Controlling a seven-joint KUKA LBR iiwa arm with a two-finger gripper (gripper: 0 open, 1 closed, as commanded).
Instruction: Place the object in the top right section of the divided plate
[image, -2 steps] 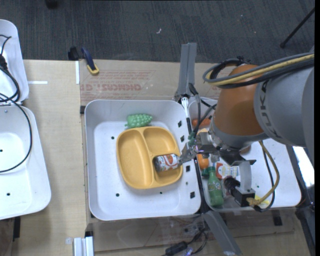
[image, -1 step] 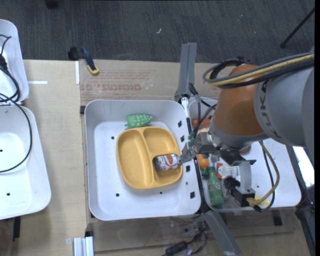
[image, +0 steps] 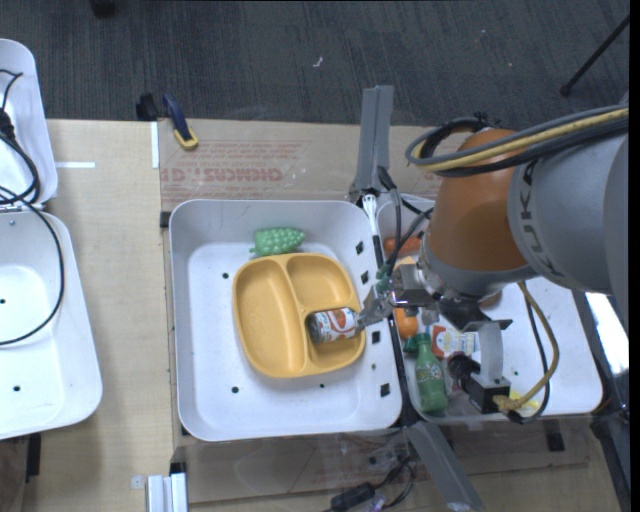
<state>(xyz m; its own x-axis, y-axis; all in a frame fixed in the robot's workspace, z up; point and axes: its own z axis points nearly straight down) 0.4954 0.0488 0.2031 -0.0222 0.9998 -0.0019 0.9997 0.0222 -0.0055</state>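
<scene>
We see small can (image: 333, 324) lying on side in near-right section of yellow divided plate (image: 268, 322), in left bin (image: 200, 330). Gripper (image: 378, 303) just right of can; we cannot tell its jaw state or hold. Far-right section (image: 318, 279) bare. We judge placing not done.

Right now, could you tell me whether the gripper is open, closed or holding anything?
Gripper: cannot be told; it sits at the plate's right edge beside the can, and no grasp is visible.
</scene>
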